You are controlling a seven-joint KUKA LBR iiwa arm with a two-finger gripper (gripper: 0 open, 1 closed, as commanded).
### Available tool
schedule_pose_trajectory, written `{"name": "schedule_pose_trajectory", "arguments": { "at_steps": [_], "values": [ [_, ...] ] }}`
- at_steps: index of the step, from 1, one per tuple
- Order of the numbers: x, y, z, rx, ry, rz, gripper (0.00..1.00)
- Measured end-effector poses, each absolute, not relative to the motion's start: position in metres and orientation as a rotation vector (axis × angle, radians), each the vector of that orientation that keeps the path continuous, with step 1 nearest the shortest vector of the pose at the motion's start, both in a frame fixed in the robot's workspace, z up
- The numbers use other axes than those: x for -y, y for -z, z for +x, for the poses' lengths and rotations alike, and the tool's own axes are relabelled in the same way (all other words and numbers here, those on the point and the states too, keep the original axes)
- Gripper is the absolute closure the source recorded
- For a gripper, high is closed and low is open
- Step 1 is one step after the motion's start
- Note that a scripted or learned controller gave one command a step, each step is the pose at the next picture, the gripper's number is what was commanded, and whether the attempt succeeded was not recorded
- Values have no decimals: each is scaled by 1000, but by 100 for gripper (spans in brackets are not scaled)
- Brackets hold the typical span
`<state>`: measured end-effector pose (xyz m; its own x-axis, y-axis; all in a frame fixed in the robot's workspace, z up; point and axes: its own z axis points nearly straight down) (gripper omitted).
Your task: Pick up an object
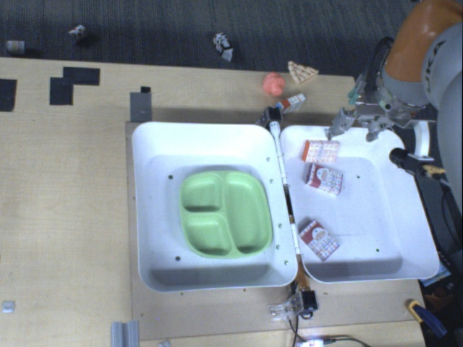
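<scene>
While nothing is lifted yet, the task looks barely begun. Nearest in the right bin [405,215] lies a small red-and-white carton [319,238] by the front left corner; further back sit a second carton [323,178] and an orange-topped one [320,151], touching or nearly so. The left bin [148,194] holds a green divided tray [226,213]. Beyond, over the right bin's far rim, the pincer [359,125] hangs released and grasping nothing; reaching and closing remain.

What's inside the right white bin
Three small cartons lie in the right white bin: an orange-and-white carton, a red-and-white carton below it, and a red patterned carton near the front. Their undersides are hidden.
</scene>
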<state>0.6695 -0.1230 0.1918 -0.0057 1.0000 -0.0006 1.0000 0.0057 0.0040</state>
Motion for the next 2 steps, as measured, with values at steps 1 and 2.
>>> {"name": "schedule_pose_trajectory", "arguments": {
  "at_steps": [1, 2],
  "values": [
    [108, -95, 624, -2224, -6, 2213, 0],
    [107, -105, 625, -2228, -7, 2207, 100]
  ]
}}
